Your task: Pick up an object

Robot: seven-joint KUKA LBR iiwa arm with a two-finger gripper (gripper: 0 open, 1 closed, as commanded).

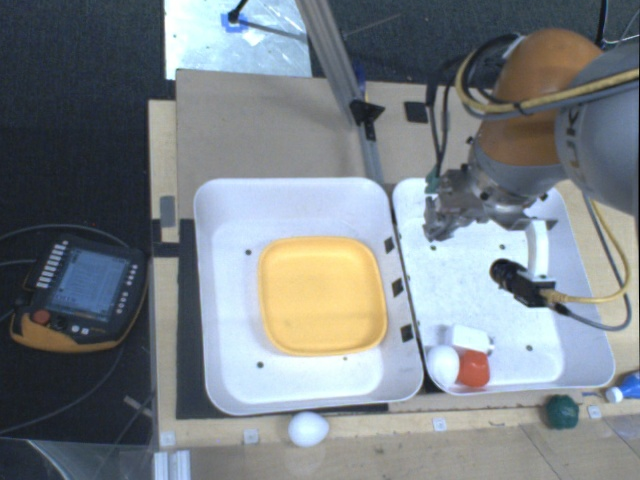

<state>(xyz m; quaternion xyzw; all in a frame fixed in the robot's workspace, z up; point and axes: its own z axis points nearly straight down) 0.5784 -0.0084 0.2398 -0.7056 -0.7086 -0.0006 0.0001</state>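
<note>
Eggs first: a white egg (308, 429) lies on the bench edge nearest the camera, below the left bin (215, 268), and a dark green ball (561, 411) sits near the right bin's (585, 363) lower corner. Inside that bin's near edge, a white ball (442, 362), an orange-red object (473, 369) and a small white block (471, 338) cluster together, touching. A yellow square plate (322, 294) rests in the left bin. Farther back, the gripper (438, 230) hangs over the right bin's upper left; whether its fingers are spread cannot be told.

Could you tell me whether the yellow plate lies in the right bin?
No, the yellow plate lies in the left bin.
</note>
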